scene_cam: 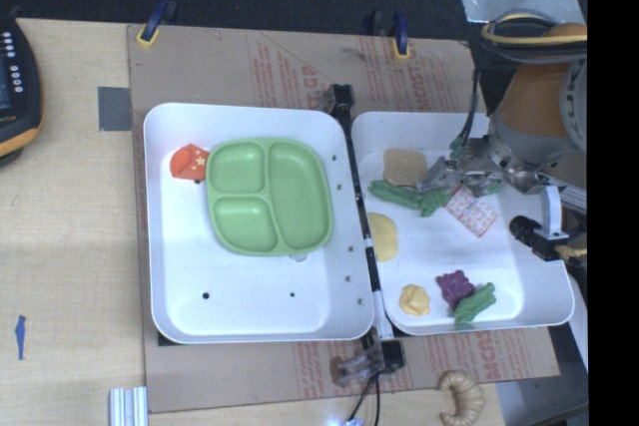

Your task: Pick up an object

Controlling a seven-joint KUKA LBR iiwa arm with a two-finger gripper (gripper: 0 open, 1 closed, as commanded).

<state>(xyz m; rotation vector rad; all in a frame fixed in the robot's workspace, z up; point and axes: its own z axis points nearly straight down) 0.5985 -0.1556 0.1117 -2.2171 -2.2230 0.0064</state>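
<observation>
Camera view, looking down on 2 white bins: left bin [175, 304] at frame centre-left, right bin [534, 289] at centre-right. Arm [539, 95] reaching in from upper right, gripper [446, 177] low over upper middle of right bin, just above green strip [399, 195]; finger spread and any hold impossible to tell. Patterned packet [471, 212] just right of gripper. Tan slab [402, 165] just left. Yellow disc [382, 236] below. Along bin's bottom: yellow lump [414, 299], purple piece [455, 285], green piece [475, 304]. Green tray [270, 197] and red toy [188, 163] in left bin.
</observation>
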